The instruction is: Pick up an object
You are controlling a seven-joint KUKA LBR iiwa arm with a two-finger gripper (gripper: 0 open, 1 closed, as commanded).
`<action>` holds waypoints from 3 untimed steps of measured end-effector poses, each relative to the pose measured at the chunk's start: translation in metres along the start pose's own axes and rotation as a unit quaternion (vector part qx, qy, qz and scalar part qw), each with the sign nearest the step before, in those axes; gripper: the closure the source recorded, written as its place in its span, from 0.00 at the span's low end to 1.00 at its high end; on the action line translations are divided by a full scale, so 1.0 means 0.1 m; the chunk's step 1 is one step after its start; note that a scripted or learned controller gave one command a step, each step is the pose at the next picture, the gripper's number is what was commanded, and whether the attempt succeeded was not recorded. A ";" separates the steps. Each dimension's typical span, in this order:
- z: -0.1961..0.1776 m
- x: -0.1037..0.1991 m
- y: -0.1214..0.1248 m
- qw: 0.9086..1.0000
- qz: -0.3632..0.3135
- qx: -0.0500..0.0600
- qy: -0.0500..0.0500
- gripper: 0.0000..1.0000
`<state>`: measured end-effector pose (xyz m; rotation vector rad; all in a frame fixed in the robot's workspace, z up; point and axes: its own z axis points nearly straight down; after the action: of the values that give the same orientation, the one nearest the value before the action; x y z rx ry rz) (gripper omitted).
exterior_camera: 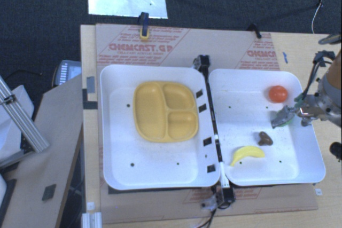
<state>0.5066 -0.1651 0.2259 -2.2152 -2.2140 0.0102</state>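
Observation:
The right bin [251, 176] holds three small things: an orange-red ball [278, 93] near its far right corner, a small brown lump [265, 139] in the middle right, and a yellow banana [247, 154] near the front. My gripper [291, 114] reaches in over the right rim. It hangs between the ball and the brown lump, a little right of both. Nothing can be seen held in it.
The left bin [120, 168] carries a yellow divided plate [164, 111] at its centre. A black clip strip [209, 120] runs between the two bins. Cardboard [155, 45] lies under them, and the bench edge is close behind the right bin.

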 end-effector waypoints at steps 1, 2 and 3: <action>-0.07 0.01 0.03 1.000 -0.002 -0.006 -0.001 0.00; 0.53 0.02 -0.01 1.000 -0.001 -0.006 -0.001 0.00; 0.98 0.07 0.06 1.000 -0.001 -0.005 -0.001 0.00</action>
<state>0.5119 -0.1577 0.1278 -2.2190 -2.2211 0.0003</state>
